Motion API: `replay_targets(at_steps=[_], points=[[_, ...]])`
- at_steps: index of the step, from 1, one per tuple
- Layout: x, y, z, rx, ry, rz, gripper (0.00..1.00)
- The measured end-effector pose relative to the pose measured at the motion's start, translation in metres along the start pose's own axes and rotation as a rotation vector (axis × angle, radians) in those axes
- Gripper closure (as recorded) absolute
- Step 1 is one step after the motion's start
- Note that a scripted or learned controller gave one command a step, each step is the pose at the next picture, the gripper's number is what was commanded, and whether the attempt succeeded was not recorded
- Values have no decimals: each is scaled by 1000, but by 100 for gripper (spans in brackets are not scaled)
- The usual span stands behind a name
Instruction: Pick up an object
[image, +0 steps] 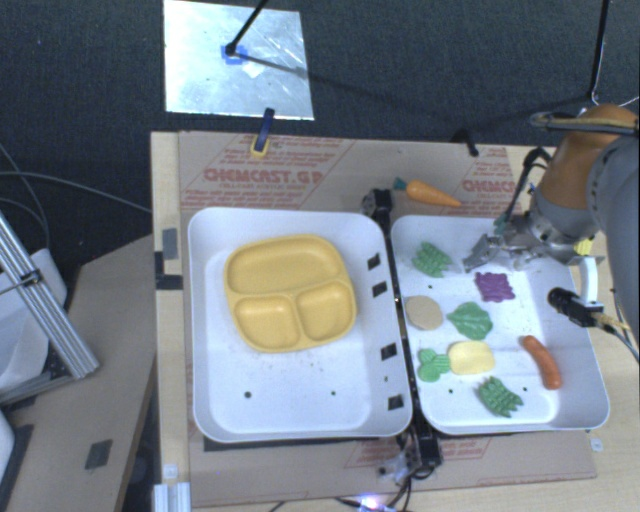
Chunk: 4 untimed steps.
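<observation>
Over the right bin (580, 400), in the frame's upper right, the gripper (483, 256) hangs beside the purple grapes (494, 287); whether its fingers are spread I cannot tell. Lower right, the sausage (541, 361) lies with its long axis running upper left to lower right.

Robot lab: bench (330, 165), twin white bins (215, 330), loose cables (60, 195).

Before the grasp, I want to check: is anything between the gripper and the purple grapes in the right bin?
Nothing visible. The gripper hovers just above-left of the purple grapes, with bare bin floor between them.
</observation>
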<state>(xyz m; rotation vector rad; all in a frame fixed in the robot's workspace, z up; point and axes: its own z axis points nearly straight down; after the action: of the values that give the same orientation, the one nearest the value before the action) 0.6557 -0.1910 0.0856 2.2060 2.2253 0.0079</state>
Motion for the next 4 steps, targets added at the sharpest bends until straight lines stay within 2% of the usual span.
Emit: replay_targets(at_steps=[1,2,4], points=[[-15,14,-1,9,5,3,0],[-15,15,-12,1,0,0,100],[-15,18,-36,-6,-5,-11,100]])
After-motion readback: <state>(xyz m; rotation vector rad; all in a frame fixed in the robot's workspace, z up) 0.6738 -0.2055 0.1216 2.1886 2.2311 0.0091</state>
